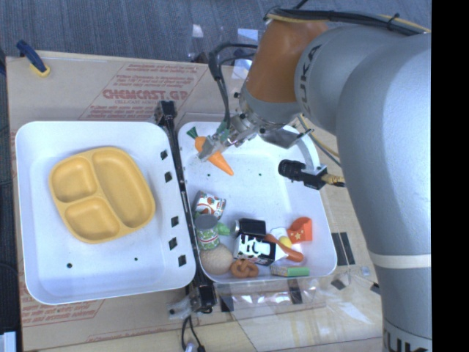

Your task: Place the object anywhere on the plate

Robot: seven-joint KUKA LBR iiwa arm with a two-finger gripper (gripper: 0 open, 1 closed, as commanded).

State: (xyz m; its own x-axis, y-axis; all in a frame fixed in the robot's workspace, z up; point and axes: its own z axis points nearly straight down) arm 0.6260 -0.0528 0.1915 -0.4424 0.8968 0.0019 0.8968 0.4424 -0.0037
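A small orange plastic carrot (218, 158) with a green leafy tip is lying at the upper left of the right-hand shallow white bin (272, 188), its long axis running on a slant: the green end is pointing up and left toward the bin's corner, the tapered orange point down and right toward the bin's middle. The two-finger gripper (223, 141) is sitting right over the carrot's upper half, with its metal fingers closing around the thick orange part, so it is pinching the carrot between them, though whether the toy is lifting off the floor cannot be told. The grey arm (366, 123) with its orange band is sweeping in from the right and covering much of that bin's upper right. The yellow three-compartment plastic plate (101, 193), smooth and rounded at its corners, is resting in the left-hand white bin (44, 270), well apart from the carrot, with bare white floor all round it. A black divider strip (178, 189) is running between the two bins. Along the right bin's lower edge a cluster of toys is crowding together: a printed can (207, 221), a black-and-white block (253, 243), a red piece (300, 230), a brown pretzel shape (244, 268) and a tan round lump (215, 259). The middle of the right bin is lying open.
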